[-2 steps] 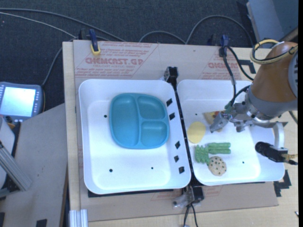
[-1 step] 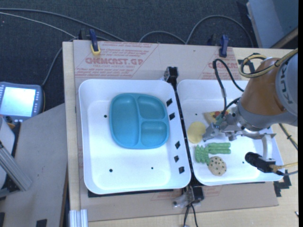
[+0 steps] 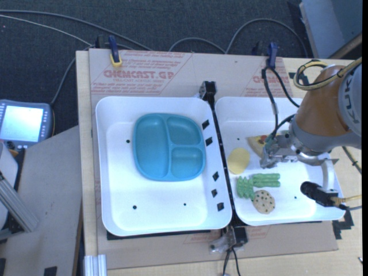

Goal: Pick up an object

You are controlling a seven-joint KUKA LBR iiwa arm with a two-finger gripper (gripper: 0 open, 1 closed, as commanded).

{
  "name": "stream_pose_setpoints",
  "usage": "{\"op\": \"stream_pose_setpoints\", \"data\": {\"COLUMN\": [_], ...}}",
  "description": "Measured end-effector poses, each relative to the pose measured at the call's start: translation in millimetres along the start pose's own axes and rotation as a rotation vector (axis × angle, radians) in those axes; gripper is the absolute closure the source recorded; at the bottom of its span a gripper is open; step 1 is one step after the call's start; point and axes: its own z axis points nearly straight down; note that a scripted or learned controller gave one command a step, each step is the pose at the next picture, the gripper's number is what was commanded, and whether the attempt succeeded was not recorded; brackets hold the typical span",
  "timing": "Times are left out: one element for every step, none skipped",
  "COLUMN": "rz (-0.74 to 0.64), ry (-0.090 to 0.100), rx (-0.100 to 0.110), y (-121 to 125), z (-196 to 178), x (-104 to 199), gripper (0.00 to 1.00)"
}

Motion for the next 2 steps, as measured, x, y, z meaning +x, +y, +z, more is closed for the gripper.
{"op": "stream_pose_setpoints", "data": {"rz": [-0.002,-0.002], "ry": [-0.003,-0.003], "rx": [-0.006,-0.007], "y": [5.6,7.0], "z": [-62.6,-107.9], "x": [-2.5,-2.4], "gripper": [1.0,1.0]}}
